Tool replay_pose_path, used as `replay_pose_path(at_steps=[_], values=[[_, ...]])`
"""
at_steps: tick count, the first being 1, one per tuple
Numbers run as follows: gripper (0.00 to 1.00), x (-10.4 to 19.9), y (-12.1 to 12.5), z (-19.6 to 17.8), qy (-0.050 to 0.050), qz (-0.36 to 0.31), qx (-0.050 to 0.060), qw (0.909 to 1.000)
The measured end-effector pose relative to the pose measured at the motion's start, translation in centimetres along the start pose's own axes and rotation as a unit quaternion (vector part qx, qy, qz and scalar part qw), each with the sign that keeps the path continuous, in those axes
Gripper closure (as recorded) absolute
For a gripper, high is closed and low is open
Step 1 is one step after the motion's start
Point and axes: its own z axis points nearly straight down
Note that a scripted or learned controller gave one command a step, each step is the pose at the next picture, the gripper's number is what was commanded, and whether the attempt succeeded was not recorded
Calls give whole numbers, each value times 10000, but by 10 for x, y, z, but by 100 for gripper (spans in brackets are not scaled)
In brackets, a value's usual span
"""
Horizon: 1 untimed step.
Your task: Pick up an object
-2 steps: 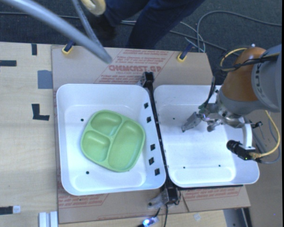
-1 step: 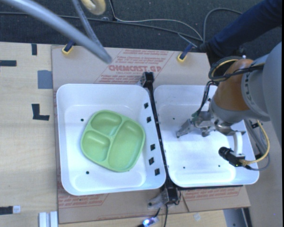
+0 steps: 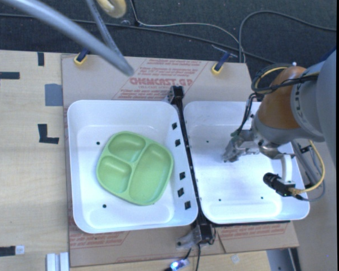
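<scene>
at frame right, pincer (image 3: 233, 154) state can't be told; green tray (image 3: 135, 167) in left bin (image 3: 79, 151) could be missed, pincer being over right bin (image 3: 243, 205).

Pale green plate (image 3: 135, 167) in white left bin (image 3: 79, 123); right bin (image 3: 214, 117) white too. Grey arm (image 3: 322, 95) with orange band (image 3: 277, 103). Tan cardboard (image 3: 158, 75) with red print, upper centre. Light wood desk (image 3: 17, 151), black marks.

Bright even light; white bins (image 3: 79, 168) glare slightly; top-left foreground blurred, perhaps defocused.
</scene>
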Motion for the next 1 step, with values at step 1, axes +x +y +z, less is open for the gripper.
replay_pose_path(at_steps=[1], values=[[100, 0, -6, -45, 16, 6, 6, 10000]])
